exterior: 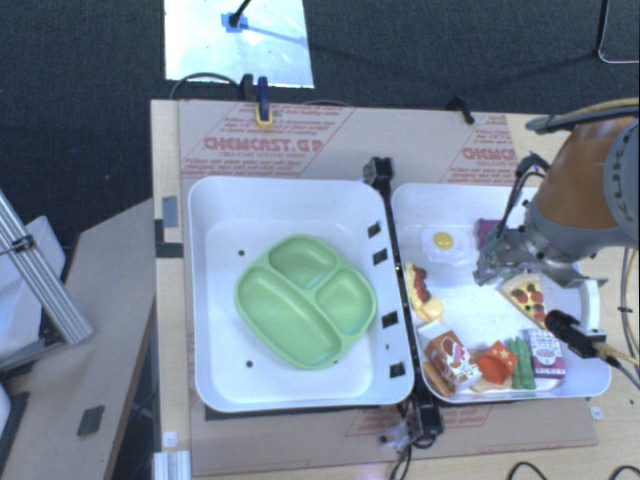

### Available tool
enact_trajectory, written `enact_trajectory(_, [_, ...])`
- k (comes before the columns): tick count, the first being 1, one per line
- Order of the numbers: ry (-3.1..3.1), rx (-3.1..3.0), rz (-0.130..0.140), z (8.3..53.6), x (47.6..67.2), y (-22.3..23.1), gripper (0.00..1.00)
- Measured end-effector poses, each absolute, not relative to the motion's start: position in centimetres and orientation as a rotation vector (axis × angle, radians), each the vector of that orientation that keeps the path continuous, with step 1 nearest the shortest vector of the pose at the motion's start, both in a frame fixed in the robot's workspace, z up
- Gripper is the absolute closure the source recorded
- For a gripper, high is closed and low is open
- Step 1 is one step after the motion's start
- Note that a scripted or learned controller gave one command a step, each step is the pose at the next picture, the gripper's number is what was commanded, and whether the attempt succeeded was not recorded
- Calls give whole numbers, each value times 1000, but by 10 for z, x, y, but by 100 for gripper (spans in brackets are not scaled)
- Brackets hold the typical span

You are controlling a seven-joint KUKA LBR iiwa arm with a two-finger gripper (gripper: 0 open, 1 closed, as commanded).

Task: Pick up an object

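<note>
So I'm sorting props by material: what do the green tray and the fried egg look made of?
Green tray: looks like moulded plastic, one even pale green with a soft satin sheen and rounded compartment walls. Fried egg: probably toy plastic or rubber, a flat white disc with a solid yellow yolk; it is too small here to judge its finish.

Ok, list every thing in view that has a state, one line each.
green divided plate: upright, flat in the left bin.
fried egg: flat in the right bin, yolk up.
pizza slice: flat, below the gripper.
red carton: on its side.
gripper: low over the right bin, holding nothing visible.
</note>
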State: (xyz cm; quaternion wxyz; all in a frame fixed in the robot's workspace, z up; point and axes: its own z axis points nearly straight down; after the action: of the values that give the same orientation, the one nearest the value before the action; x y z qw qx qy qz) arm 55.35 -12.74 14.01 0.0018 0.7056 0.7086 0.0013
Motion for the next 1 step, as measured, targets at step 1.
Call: enact_trajectory(1, [2221,2213,6,203,558,-133,100])
